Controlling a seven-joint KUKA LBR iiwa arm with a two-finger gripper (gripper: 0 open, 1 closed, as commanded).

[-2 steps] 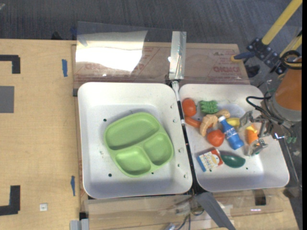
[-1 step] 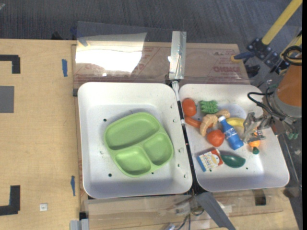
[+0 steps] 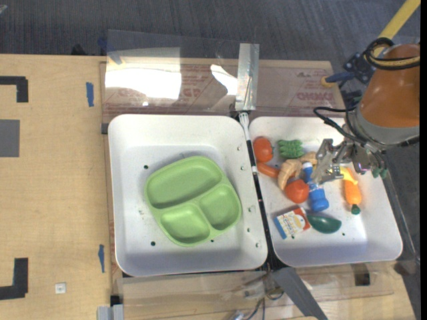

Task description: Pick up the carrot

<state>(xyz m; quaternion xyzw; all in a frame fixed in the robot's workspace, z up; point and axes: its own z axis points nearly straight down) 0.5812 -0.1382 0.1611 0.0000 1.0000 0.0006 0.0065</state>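
- Currently the gripper is hanging low over the right bin; its opening cannot be told.
- Just beside it, the carrot is lying by the right wall.

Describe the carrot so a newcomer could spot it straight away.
Look in the right-hand white bin, the one crowded with toy food. Near its right wall, just right of the gripper, lies the carrot. It is a small orange cone with a green tip at its lower end, unlike the round red pieces nearby.

Bench with two white bins
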